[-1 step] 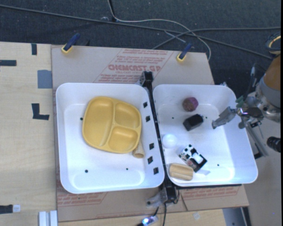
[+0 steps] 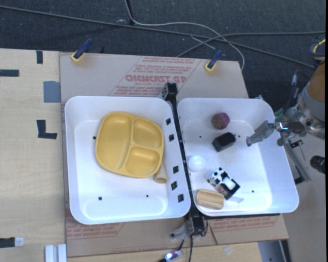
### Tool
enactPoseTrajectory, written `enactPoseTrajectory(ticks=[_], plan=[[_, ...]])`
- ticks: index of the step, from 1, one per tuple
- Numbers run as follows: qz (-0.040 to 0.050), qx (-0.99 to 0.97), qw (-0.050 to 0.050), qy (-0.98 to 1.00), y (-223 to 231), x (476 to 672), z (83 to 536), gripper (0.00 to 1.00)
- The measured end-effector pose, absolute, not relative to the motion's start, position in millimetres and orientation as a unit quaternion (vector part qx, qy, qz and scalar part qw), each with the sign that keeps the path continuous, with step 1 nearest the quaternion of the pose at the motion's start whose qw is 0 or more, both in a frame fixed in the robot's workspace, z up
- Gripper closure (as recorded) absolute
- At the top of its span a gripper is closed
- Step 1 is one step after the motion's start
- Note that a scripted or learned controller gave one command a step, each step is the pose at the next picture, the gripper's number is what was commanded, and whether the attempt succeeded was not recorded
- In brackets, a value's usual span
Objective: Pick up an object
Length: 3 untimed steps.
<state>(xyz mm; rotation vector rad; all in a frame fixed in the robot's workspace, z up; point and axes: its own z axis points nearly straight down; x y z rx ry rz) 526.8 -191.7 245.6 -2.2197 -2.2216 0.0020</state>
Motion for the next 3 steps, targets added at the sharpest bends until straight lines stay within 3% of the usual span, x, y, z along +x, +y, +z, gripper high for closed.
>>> enactPoseTrajectory(ticks=[2,3], plan=[[0.0022,-0.707,0.003,-0.707,-192.5,512.6,125.2,0.0],[0.0008,-0.707,-0.001,-0.708,-192.1,512.8,83.0,0.0]])
